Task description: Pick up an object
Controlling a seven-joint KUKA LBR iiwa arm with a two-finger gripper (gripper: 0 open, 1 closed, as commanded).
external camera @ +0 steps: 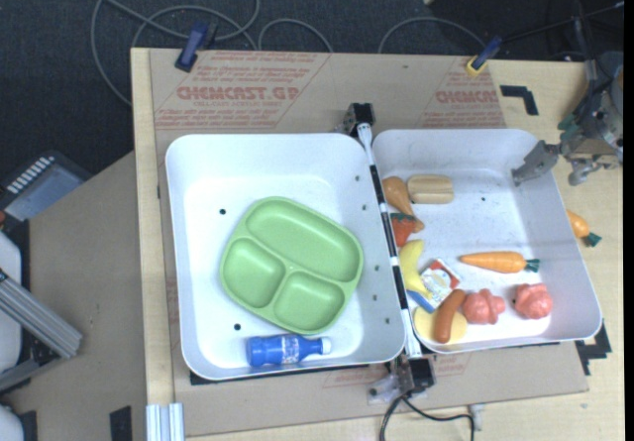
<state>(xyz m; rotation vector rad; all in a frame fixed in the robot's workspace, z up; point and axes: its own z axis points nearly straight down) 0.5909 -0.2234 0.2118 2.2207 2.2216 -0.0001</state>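
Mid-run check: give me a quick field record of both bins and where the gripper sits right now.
left bin: green divided plate in the middle; blue bottle lying at the near edge
right bin: carrot, sausage, two red pieces, tan block, banana along the divider
gripper: at the right bin's far right corner, above the rim
held: nothing seen between fingers
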